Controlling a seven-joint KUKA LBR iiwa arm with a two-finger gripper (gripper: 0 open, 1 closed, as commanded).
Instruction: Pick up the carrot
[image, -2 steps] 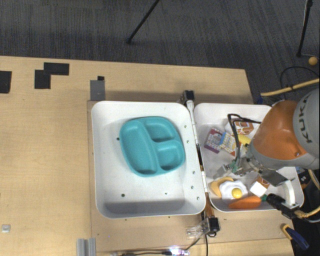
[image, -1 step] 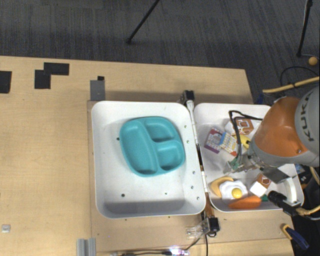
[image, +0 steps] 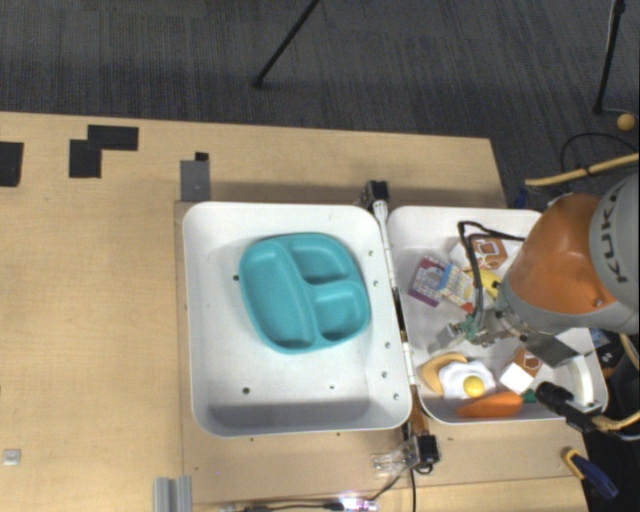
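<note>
Orange carrot lying against the near wall of the right bin, just beside a fried-egg toy, grey-and-orange arm over that bin, tool above the clutter, grip state cannot be told, teal divided plate in the left bin.

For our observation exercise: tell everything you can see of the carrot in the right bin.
The carrot is a smooth orange toy, plastic by its look, long and tapering leftward. It lies flat, nearly level across the view, along the near wall of the right bin. A fried egg toy touches its upper side; a white block sits just above its right end.
</note>
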